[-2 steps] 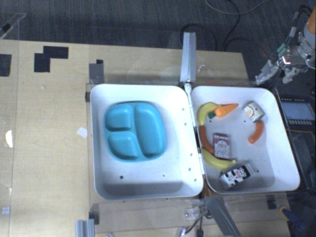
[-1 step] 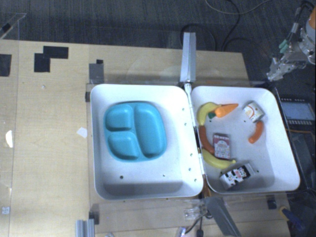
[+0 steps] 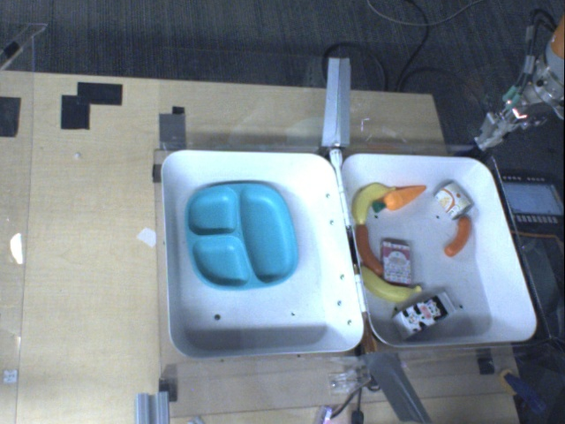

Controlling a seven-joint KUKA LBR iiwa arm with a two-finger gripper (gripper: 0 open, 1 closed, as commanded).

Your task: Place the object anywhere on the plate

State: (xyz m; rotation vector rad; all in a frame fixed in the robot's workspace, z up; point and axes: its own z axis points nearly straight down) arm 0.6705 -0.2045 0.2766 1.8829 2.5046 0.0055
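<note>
A blue plate [image 3: 241, 234] with three compartments lies in the left bin [image 3: 265, 334], with nothing on it. The right bin [image 3: 494, 263] holds several small items: a carrot [image 3: 404, 197] resting on a yellow banana [image 3: 365, 203], a white can [image 3: 452, 200], an orange sausage [image 3: 457, 236], a brown sausage [image 3: 365, 247], a red box [image 3: 396, 261], a second banana [image 3: 388, 287] and a black-and-white carton [image 3: 422, 313]. My gripper [image 3: 496, 129] hangs at the far right, beyond the back right corner of the right bin, clear of every item. Nothing shows between its tips.
A metal post [image 3: 336, 104] stands behind the seam between the bins. Cables [image 3: 415, 11] lie on the dark floor at the back. A dark device [image 3: 530, 203] sits just right of the right bin. Black markers [image 3: 88, 104] are on the bench at the left.
</note>
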